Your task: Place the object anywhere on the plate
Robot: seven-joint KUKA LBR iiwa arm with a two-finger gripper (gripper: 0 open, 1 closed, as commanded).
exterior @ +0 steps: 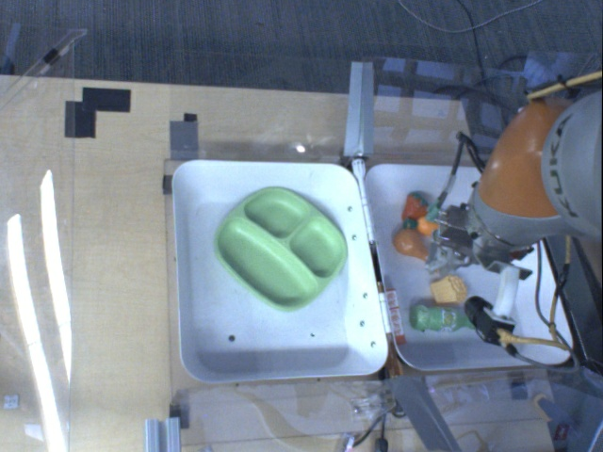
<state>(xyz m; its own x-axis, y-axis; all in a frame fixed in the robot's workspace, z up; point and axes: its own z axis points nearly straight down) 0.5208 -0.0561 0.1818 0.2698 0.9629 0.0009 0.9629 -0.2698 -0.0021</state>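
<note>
A green plate [281,246] with three compartments lies tilted in the left white bin [203,347]. Several small objects lie in the right white bin [537,332]: a red and orange piece [415,206], a round orange fruit [409,243], a yellow-tan piece [449,290] and a green can-like thing [438,318] on its side. My gripper [443,250] hangs low over the right bin, just right of the orange fruit and above the yellow-tan piece. I see nothing clearly held in it.
A metal divider [359,111] and the bins' rims separate the two bins. The arm's grey and orange body [528,172] covers the right bin's far right part. Black marks [94,107] lie on the wooden bench at the left.
</note>
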